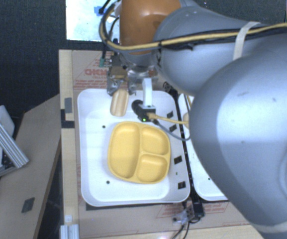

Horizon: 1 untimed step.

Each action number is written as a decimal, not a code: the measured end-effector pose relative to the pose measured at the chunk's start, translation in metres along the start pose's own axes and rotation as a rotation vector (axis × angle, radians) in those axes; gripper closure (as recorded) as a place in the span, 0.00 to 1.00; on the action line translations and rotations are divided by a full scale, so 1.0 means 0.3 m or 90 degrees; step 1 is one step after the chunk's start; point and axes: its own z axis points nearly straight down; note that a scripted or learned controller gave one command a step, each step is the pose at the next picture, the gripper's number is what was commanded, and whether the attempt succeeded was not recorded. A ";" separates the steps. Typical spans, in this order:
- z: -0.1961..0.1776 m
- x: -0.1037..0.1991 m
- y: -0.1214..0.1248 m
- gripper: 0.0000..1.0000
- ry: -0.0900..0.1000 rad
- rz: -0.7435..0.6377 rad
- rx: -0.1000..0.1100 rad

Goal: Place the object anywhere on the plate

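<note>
The arm (223,83) enters from the right and covers most of the right bin (203,183). Its orange band (145,14) sits above the wrist, over the far edge of the left bin (91,148). The pincer (119,96) points downward at the far end of that bin and is clenched on the object (119,103), a tan, roughly cylindrical item held upright between the fingers. The object is located just beyond the far edge of the plate (138,152), apart from it, above the bin floor. The plate is yellow, rounded, and divided into three compartments; it lies flat near the centre of the left bin. Yellow cables (208,35) run along the arm. Both bins rest on the tan surface (44,148).
</note>
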 end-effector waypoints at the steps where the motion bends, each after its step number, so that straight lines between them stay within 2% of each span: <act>1: 0.001 -0.004 0.000 0.00 -0.001 0.001 0.000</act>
